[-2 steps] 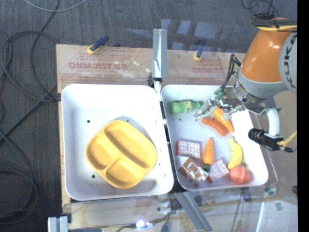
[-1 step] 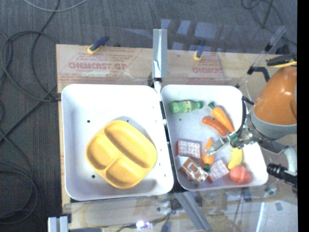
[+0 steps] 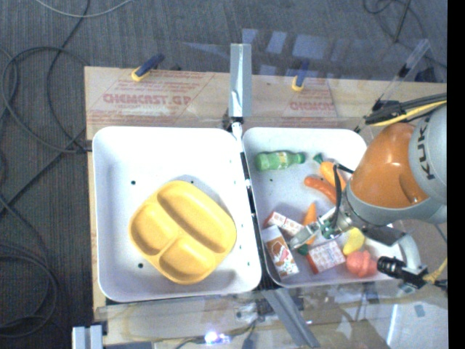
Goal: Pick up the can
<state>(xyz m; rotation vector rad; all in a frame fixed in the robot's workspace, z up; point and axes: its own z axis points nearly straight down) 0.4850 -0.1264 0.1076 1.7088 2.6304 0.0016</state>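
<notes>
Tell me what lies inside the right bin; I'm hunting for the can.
The right bin holds a green bottle, orange carrot-like pieces, small red-and-white packages, a yellow piece and a pink one. The arm covers the bin's right part, so any can there is hidden.

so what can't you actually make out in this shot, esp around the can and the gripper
- Gripper: camera view, too small and partly under the wrist; finger state unclear.
- Can: label too small to read.
- Right bin: its right part is covered by the arm.
- Orange items: partly hidden by the arm, so I can't identify them.
- Yellow tray in the left bin: fully visible.
</notes>
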